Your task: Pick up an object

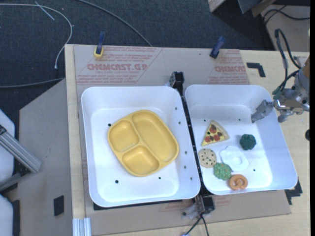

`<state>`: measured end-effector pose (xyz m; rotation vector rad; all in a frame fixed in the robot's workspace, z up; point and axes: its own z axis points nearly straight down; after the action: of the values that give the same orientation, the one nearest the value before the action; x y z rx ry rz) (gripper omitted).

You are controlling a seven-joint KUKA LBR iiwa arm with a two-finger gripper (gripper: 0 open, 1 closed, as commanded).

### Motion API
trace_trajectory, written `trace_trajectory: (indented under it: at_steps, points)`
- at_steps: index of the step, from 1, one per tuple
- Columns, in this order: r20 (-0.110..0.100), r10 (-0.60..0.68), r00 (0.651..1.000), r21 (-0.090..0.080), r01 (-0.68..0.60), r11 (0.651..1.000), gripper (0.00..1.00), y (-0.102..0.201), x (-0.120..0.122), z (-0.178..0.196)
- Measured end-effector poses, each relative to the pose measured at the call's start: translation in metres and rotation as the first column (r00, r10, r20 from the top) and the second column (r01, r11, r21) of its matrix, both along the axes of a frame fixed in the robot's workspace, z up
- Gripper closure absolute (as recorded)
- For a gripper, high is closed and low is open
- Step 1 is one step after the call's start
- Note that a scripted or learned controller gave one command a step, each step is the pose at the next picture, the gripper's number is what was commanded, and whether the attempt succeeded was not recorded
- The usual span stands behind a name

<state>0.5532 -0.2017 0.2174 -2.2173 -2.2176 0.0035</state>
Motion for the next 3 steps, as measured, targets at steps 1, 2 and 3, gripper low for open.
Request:
trace_trajectory:
  at_steps: [1,2,3]
  points:
    - [0.004,0.000,1.000,-0.001,0.000,1.000,0.00,0.001,0.003,-0.059]
    - [-0.001,0.001,1.000,0.001,-0.001,1.000,0.00,0.008,0.010,-0.115]
    - [0.006,0.000,1.000,-0.001,0.000,1.000,1.00,0.007,0.011,-0.100]
